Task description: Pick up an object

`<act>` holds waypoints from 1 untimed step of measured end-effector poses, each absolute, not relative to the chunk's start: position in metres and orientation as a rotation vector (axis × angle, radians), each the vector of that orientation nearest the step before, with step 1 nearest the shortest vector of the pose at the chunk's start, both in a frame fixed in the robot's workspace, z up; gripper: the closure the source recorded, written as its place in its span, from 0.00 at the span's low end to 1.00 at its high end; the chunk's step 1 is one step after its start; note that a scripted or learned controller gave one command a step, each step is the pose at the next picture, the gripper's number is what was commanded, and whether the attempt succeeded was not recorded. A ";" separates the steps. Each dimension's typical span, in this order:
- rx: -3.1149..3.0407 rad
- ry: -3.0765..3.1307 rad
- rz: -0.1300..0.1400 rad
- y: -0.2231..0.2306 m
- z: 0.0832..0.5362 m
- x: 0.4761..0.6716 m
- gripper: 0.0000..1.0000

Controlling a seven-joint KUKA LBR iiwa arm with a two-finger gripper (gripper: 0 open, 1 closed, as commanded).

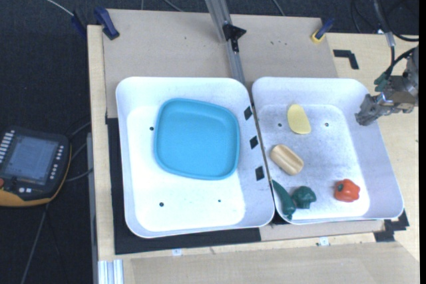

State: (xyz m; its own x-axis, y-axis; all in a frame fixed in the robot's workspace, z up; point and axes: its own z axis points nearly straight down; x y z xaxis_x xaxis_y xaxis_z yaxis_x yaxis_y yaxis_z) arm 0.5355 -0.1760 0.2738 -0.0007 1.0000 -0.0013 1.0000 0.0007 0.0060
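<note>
My gripper (367,115) hangs at the right rim of the right bin (383,163), up near its far corner, with the rest of my arm reaching in from the right edge of the view. From this slanted angle the tip is small and grey against the white rim, and I cannot tell how it is set; nothing shows in its grasp.

The things I could pick up all lie in that right bin. A yellow piece (299,119) sits toward the far side, well to the left of my gripper. Nearer the front and a little left of it lies a tan bread roll (287,159), close to the bin's left wall. Along the front edge are a dark green vegetable (293,198), tucked into the front-left corner, and a red pepper (346,191) to its right. The green one may be two pieces lying together, but the view is too coarse to be sure. None of these touches my gripper.

The left bin (133,143) holds a blue square plate (197,138), lying flat near its middle. Both bins rest side by side on the bench (166,43).
</note>
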 end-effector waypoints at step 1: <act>2.217 2.226 0.002 -0.128 0.267 0.532 1.00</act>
